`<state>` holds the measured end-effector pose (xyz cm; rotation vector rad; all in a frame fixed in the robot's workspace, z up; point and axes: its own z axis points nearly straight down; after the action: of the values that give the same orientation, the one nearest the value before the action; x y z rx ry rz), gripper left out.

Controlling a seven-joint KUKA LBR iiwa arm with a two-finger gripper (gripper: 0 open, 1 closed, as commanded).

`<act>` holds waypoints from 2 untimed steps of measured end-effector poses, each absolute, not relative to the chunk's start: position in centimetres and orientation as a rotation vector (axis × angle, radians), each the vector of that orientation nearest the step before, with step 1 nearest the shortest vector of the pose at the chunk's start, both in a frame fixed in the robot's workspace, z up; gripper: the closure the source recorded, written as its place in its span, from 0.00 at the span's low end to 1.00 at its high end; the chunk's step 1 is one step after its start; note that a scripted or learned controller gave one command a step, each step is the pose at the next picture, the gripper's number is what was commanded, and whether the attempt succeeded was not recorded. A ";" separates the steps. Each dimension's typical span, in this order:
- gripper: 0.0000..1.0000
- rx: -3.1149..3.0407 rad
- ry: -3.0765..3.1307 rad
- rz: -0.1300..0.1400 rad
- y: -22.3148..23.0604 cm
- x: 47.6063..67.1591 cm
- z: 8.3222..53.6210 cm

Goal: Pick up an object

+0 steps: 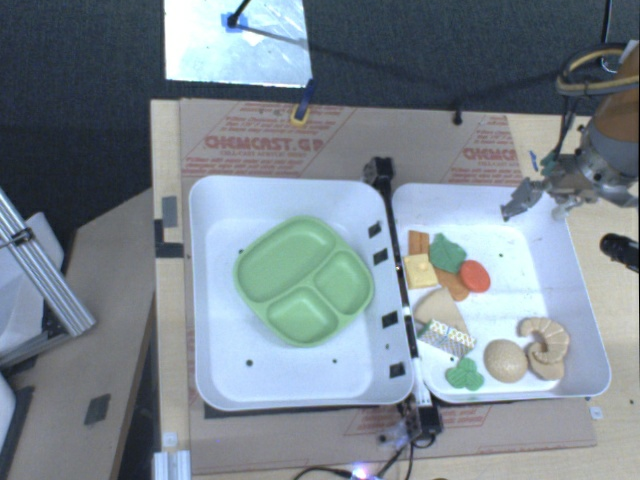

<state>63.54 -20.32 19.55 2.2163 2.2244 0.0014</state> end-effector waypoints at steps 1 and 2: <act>0.00 2.220 2.227 -0.002 -19.5 62.9 14.0; 0.00 2.217 2.227 -0.001 -19.4 62.9 8.8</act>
<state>62.89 -19.44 8.77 2.2174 2.2269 -0.0015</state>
